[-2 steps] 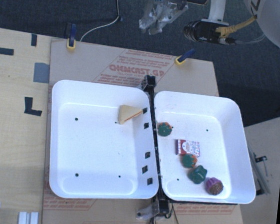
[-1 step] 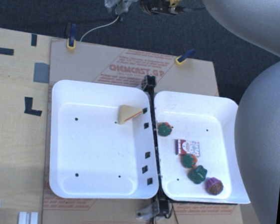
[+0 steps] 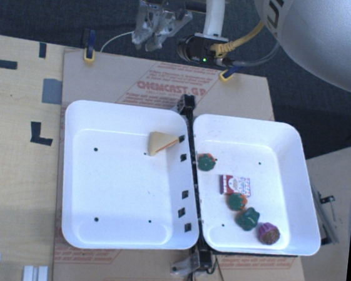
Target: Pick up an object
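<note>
the gripper (image 3: 155, 32) hangs at the top of the view, beyond the far edge of the cardboard sheet (image 3: 169, 89) and over the dark floor, well apart from both bins. its fingers point down and a little left, with nothing between them; whether they stand open or closed i cannot tell from this slant. the grey arm (image 3: 314, 30) bulks in at the top right corner, and a yellow cable (image 3: 240, 40) loops beside the wrist.

the left bin (image 3: 77, 176) holds one thing: a tan wedge (image 3: 160, 143) lying near its far right corner, just beside the divider where the two bins meet.

the right bin (image 3: 291, 175) holds the rest. a green and orange piece (image 3: 206, 162) sits near its left wall. a small red and white packet (image 3: 236, 185) lies near the middle. a second green and orange piece (image 3: 236, 201) touches the packet's near edge. a green piece (image 3: 248, 219) lies just beyond that, toward the near right corner, and a purple piece (image 3: 268, 233) sits just beside it, closest to that corner.

black clips run down the seam between the bins.
</note>
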